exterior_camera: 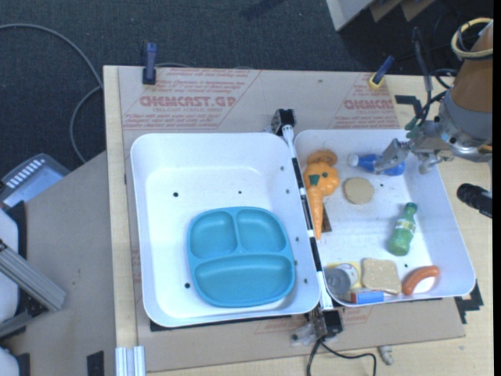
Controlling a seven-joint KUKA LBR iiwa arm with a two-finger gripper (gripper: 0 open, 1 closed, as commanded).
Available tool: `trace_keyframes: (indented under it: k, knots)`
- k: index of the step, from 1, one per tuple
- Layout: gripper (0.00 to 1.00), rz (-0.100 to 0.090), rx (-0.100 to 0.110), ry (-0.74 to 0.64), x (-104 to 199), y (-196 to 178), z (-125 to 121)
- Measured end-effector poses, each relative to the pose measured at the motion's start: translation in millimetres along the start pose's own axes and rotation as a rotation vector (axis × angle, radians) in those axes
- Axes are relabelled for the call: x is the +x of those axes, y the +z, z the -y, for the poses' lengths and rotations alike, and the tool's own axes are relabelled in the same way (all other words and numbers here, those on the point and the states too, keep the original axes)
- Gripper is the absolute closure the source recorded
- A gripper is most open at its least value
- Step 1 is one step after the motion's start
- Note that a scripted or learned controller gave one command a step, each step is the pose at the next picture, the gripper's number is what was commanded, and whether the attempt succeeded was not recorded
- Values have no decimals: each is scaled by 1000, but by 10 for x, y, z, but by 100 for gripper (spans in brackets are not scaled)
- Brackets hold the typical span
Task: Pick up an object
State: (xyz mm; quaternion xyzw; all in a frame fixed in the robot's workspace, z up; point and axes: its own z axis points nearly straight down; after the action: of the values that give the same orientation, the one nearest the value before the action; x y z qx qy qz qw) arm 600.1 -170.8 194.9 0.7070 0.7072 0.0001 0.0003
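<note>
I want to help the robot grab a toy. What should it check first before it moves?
1. Is the gripper over the right bin? Ok: it sits at the bin's far side, by the blue object.
2. Is a toy between its fingers yet? Cannot tell: that spot is too blurry.
3. Are there toys to pick? Ok: the green bottle, tan round cookie and orange toy lie in the right bin.
4. Is the green bottle free of neighbours? Ok: it lies apart from the others.
5. Is the blue divided plate out of the way? Ok: it rests in the left bin.
</note>
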Motion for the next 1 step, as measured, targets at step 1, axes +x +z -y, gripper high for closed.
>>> trace_keyframes:
  k: [1]
  knots:
    - [0, -8, 5, -3, -492, 1066, 371]
